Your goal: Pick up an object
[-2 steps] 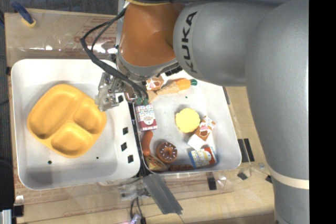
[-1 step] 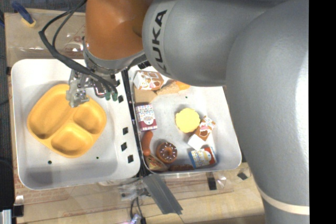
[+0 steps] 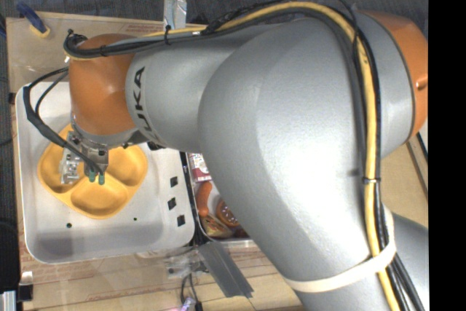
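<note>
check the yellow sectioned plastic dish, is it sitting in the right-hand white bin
No, the yellow sectioned plastic dish lies in the left white bin, under the gripper, on the camera view's left side.

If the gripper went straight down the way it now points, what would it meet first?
Most likely the yellow sectioned dish in the left bin. The gripper hangs directly over the dish's middle, pointing down at it. How much gap remains cannot be judged from this slanted view.

Robot lab: KUKA arm [image 3: 291, 142] over white bins [image 3: 95, 237] on wooden bench [image 3: 109, 277], cables.
</note>
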### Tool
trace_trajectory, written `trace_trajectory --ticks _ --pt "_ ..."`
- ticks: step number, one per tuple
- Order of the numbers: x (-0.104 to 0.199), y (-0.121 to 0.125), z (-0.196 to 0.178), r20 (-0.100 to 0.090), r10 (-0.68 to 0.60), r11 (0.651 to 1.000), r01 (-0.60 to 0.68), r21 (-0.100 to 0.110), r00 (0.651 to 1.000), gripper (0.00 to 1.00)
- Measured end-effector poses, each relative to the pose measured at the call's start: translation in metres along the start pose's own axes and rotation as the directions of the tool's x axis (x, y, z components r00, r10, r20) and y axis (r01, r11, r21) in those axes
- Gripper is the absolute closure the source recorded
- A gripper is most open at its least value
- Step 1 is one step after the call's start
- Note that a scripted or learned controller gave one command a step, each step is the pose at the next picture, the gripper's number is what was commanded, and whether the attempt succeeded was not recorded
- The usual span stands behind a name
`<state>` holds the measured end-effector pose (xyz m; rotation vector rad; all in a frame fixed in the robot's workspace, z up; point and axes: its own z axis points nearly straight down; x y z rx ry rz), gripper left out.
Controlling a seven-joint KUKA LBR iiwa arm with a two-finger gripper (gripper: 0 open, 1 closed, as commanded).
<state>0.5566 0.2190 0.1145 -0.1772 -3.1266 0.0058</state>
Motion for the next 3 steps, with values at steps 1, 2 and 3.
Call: trace_trajectory --ticks 1,2,3 --pt "-0.084 -0.068 -0.116 0.022 -0.065 0.998 0.065 -0.004 0.998 1.00" --pt "-0.084 0.004 0.003 0.020 0.107 0.994 -0.106 -0.012 0.994 1.00" --pt "-0.028 -0.019 0.003 0.036 0.241 0.969 -0.238 -0.065 0.970 1.00"
